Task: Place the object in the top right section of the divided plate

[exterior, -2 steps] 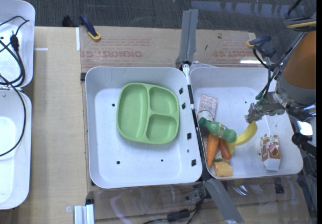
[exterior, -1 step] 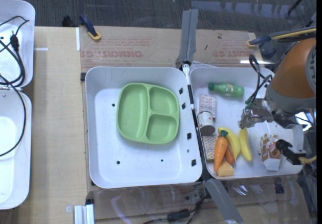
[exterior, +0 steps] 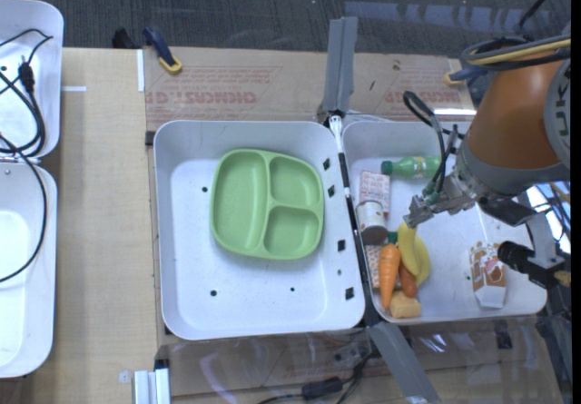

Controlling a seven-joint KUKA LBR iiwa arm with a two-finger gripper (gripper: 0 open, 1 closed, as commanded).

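Divided plate (exterior: 268, 204): green, centre of left bin (exterior: 182, 302).
Banana (exterior: 414, 252): right bin (exterior: 454, 298), beside carrot (exterior: 388, 272).
Gripper (exterior: 422, 209): above banana; open/closed state cannot be told.

You see the green divided plate (exterior: 268, 203) lying flat in the left bin, its three sections bare; the objects, among them a banana (exterior: 415, 252) and carrot (exterior: 388, 273), lie in the right bin.

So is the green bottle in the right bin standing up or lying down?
Lying down. The green bottle rests on its side on the right bin floor, its white cap end toward the left.
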